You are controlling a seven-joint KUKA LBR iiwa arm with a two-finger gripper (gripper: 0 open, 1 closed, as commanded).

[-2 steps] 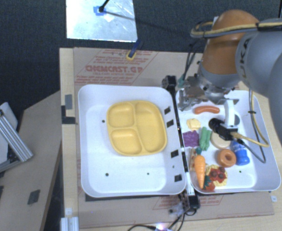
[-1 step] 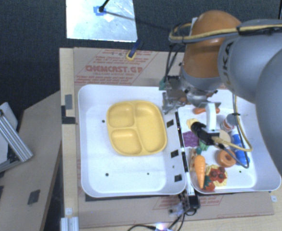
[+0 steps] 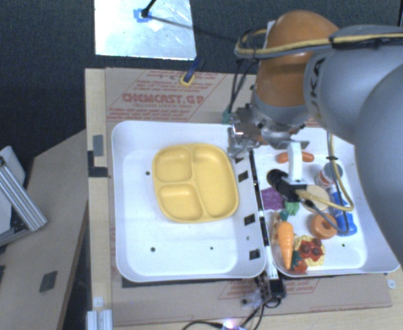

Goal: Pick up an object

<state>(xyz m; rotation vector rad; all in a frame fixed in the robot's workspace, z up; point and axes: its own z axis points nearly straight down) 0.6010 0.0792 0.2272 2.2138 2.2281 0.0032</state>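
The grey arm's two-finger gripper point(image 3: 238, 140) is pictured over the divider between the bins, its grip impossible to tell. An orange plastic toy carrot point(image 3: 285, 236), lying at the shallow white right-hand bin's point(image 3: 347, 254) near-left side, is judged light, stiff and slippery, and best pinched across its thicker part.

Bench point(image 3: 60, 198): pale tan top, bare at the left. A cardboard sheet point(image 3: 161, 99) lies flat on it (red lettering along the far edge). On the cardboard sit two shallow white bins, the left bin point(image 3: 188, 246) and the right bin point(image 3: 344, 254), side by side with their inner walls touching.
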